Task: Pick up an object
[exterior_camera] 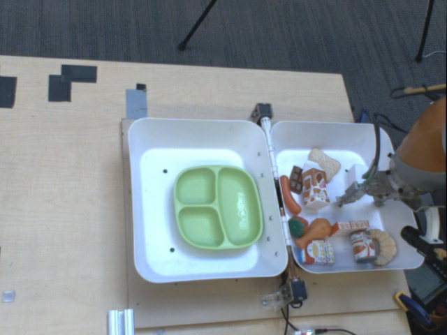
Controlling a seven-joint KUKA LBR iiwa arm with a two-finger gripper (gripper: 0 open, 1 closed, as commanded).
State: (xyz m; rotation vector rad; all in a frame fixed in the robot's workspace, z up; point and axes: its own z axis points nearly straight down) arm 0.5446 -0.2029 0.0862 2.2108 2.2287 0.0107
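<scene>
Nearest the camera, in the right bin (363, 132), a small can (361, 246) stood beside a croissant (383, 247), with a carrot (318, 228) and a printed pouch (318, 252) to their left. Farther back, the pincer (353, 193) hung over the bin's middle, just right of a small carton (314, 185); whether it was clenched could not be told. The left bin (150, 208) held a green divided plate (217, 206) on the table (63, 208).

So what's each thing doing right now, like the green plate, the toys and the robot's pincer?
Green plate: lying flat in the left bin, its three sections bare.
Hot dog: lying along the right bin's left wall.
Carrot: lying on its side beside the green pepper.
Little can: standing near the front.
Croissant: resting right of the can.
Pincer: over the right bin, nothing seen between its fingers.
</scene>
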